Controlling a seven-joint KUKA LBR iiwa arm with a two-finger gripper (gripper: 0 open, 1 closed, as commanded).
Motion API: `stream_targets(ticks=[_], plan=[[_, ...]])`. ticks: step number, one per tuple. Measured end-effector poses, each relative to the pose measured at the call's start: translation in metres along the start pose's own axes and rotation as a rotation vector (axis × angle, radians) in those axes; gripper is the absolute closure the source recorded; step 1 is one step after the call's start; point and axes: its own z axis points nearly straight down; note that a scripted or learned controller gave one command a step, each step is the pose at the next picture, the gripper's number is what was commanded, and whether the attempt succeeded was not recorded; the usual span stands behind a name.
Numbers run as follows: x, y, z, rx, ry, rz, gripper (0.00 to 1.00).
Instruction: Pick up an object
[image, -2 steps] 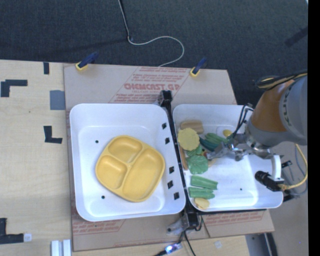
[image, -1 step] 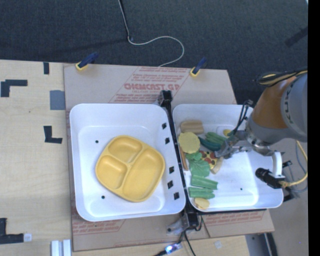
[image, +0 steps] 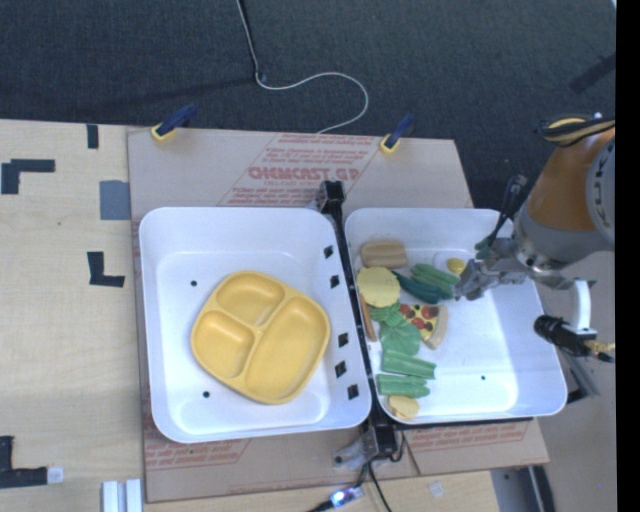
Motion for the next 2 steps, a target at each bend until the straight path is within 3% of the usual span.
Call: stream_targets(ticks=[1, 2], plan=[[-0.002, 0.005, -0.057, -0.001, 0.000, -0.001, 1.00], [-0.002, 0.005, -0.073, 0.003, 0.001, 0.000, 1.00]])
